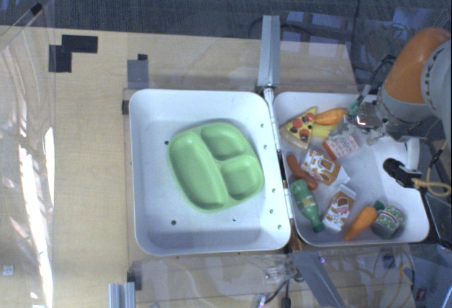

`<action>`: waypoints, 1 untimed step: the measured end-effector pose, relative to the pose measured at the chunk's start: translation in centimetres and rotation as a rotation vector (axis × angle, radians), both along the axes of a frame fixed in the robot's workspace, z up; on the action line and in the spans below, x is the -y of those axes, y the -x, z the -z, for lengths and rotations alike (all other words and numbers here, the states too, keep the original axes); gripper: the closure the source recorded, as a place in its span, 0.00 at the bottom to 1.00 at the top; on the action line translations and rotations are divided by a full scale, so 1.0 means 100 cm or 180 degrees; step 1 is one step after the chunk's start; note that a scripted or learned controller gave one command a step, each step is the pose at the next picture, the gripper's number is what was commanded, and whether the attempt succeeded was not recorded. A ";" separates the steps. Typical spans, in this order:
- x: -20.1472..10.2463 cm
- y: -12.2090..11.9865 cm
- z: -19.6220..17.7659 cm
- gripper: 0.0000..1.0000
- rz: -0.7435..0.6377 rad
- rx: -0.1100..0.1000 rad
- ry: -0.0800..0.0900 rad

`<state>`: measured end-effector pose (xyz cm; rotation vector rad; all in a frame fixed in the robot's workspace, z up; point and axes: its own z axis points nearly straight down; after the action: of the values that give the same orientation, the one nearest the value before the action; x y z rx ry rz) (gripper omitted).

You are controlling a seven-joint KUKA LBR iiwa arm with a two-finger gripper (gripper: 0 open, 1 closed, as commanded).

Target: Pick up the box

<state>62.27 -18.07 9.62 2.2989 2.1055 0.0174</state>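
Observation:
Three small boxes lie in the right bin (417, 232). A red and white box (342, 145) lies near the bin's middle, an orange box (319, 165) just left of and below it, and a third box (339, 208) nearer the front. My gripper (365, 118) hangs over the bin's back part, just above and right of the red and white box. The grey wrist and orange band rise behind it to the right. I see nothing held in the gripper.
The right bin also holds a pizza slice (300, 125), an orange carrot (330, 116), a green bottle (306, 204), another carrot (361, 222) and a small can (388, 220). A green divided plate (214, 165) lies in the left bin (152, 229). A black cable fitting (399, 172) hangs at the right.

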 end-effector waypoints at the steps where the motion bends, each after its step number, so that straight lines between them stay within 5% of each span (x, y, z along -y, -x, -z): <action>1: -0.004 0.004 0.000 0.00 0.0171 0.0007 -0.0011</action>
<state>61.92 -17.65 9.63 2.3552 2.0432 0.0226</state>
